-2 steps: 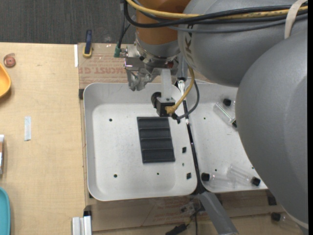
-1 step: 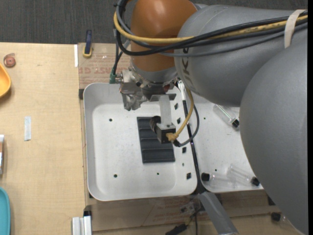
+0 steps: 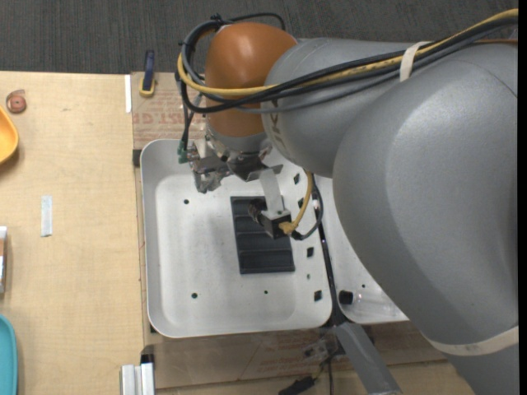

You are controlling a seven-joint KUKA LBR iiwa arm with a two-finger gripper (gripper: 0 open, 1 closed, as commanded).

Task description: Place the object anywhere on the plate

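Tool [image 3: 224, 169] over white bin [image 3: 173, 245]; grip: can't tell. Step: reach. Next: prob. needs descent onto black ribbed slab [image 3: 265, 255].

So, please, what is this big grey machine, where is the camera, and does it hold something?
It is a robot arm, grey with an orange band, reaching in from the right. The one camera is fixed above the bench and looks down at a slant. The gripper at the arm's end hangs over a shallow white bin. Whether it holds anything, I cannot tell. On the wooden surface left of it, an orange thing and a teal thing show at the edge.
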